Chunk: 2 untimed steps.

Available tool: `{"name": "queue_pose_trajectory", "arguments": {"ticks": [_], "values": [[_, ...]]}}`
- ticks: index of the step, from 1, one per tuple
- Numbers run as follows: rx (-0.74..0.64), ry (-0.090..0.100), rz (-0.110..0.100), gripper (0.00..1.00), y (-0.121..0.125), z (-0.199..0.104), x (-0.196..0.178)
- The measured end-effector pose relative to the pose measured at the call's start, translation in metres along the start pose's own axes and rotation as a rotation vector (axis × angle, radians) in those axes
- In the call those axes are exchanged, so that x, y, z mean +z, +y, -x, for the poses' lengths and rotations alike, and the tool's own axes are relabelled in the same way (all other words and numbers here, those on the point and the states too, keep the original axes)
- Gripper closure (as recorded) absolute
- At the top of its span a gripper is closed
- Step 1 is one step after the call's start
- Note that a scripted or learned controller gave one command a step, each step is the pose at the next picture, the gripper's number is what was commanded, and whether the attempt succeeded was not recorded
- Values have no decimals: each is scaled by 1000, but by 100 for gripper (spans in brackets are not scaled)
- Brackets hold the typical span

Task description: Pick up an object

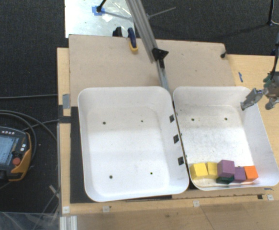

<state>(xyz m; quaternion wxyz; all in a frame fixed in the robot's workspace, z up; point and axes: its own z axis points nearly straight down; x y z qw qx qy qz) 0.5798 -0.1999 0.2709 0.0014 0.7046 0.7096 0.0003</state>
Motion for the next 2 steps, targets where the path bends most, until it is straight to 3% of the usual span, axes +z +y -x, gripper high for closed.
{"name": "queue_pose_trajectory", "arguments": {"ticks": [1,2], "values": [[3,3,-6,0,-15,-19,57],[6,5,-10,0,-72,-68,168]]}}
